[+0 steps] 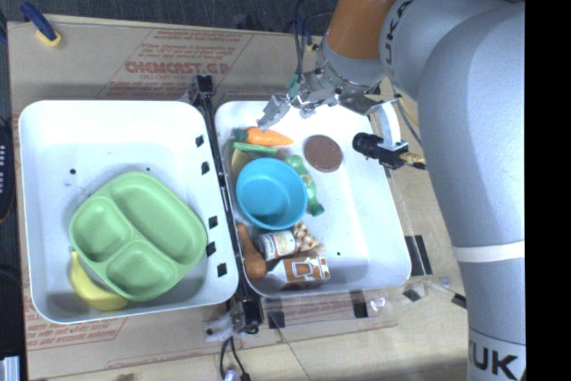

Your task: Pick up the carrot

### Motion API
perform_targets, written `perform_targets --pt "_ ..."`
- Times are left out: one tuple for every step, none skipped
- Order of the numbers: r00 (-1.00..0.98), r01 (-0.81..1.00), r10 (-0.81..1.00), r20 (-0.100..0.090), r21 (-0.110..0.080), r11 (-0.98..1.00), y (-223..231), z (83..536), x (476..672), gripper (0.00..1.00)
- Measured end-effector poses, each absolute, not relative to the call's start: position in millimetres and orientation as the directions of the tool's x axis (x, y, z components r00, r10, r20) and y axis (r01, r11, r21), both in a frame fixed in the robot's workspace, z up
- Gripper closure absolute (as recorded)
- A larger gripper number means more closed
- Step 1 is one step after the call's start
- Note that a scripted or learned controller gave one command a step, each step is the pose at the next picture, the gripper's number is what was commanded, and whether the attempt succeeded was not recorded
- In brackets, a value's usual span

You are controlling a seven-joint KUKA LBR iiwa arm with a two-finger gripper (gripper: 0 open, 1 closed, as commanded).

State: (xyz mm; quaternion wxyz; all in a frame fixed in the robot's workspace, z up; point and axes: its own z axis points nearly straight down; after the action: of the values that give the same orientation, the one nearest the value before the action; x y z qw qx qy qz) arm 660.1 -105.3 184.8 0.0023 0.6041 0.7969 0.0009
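Tool: upper centre of frame, just above carrot in right bin; finger state cannot be told.

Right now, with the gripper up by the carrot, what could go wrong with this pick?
The carrot lies tight against the blue bowl and near the bin's far wall, so the gripper may nudge the bowl or scrape the wall. The carrot is slim and rounded, so it could slip out.
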Motion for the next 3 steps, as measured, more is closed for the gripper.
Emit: perform_targets --pt "-0.312 0.950 0.950 -0.009 0.007 0.312 -100 100 661.5 0.00" --pt "-0.319 0.948 0.948 -0.004 -0.020 0.319 -103 111 658.3 1.00" --pt "-0.320 0.947 0.947 -0.007 -0.010 0.320 -102 112 660.5 0.00"
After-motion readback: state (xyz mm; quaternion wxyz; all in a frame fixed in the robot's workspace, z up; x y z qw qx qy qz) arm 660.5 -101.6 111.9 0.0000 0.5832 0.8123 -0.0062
